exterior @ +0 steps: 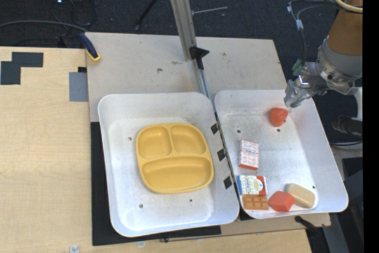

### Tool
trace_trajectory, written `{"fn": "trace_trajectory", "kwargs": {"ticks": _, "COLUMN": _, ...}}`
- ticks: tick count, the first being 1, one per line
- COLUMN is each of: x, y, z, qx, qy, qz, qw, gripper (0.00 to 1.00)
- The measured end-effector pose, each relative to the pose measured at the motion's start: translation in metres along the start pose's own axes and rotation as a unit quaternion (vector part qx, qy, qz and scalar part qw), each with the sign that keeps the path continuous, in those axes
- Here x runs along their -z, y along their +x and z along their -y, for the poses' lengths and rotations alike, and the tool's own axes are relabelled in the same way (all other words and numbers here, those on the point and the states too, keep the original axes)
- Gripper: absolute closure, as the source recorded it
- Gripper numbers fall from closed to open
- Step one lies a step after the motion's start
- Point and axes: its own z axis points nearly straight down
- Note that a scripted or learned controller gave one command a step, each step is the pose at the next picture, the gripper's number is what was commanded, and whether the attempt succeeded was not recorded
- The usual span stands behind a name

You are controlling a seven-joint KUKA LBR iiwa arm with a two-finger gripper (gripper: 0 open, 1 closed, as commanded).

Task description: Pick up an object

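The nearest candidate for picking is the small red block (278, 116), lying loose on the floor of the right bin (320, 133) toward its far end. The gripper (294, 96) hangs just beside it, up and to the right, over the bin's far right rim; nothing sits between its tips, and whether it is released or clenched cannot be told from this slanted view.

Further toward the near end of the same bin lie a pink-and-white packet (249, 154), a small carton (252, 185) with a waffle piece (256, 202) against it, a second red block (281, 201) and a tan bar (301, 195) touching that block. The left bin (118, 121) holds a yellow divided plate (174, 157).

The likely trouble is aim: the gripper appears offset from the red block toward the rim, so a straight descent could strike the bin wall or clip the block's edge and knock it away. The block looks small and rounded, so it may squirt out of a closing grip.

Room is good around the block toward the left and near sides; the far right rim is the tight edge. The crowded near corner offers little clearance between pieces.
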Motion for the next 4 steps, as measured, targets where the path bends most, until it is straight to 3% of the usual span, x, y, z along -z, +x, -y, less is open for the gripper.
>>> {"fn": "trace_trajectory", "kwargs": {"ticks": 4, "x": -0.042, "y": 0.21, "z": 0.059, "qx": 0.002, "qy": 0.005, "qz": -0.002, "qw": 1.0, "gripper": 1.0}}
